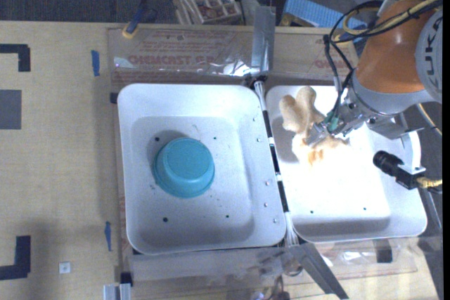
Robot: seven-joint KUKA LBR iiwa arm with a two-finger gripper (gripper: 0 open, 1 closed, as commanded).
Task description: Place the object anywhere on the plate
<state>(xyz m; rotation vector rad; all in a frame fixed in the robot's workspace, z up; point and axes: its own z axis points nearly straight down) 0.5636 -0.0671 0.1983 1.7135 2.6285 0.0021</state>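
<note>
A round blue plate (184,166) lies in the left white bin (140,109), a little left of its middle. In the right white bin (351,221) a pale tan lumpy object (298,112) lies at the far left corner. A small orange piece (314,154) sits just in front of it. My gripper (324,134) hangs low over the right bin, between the tan object and the orange piece, close to both. Glare on the bin floor blurs the tips, and I cannot tell whether anything is held.
The grey arm with its orange band (394,46) fills the upper right, with cables looping above it. A black cylinder (392,166) with a yellow lead sticks out over the right bin's right side. A ridge (273,158) divides the two bins.
</note>
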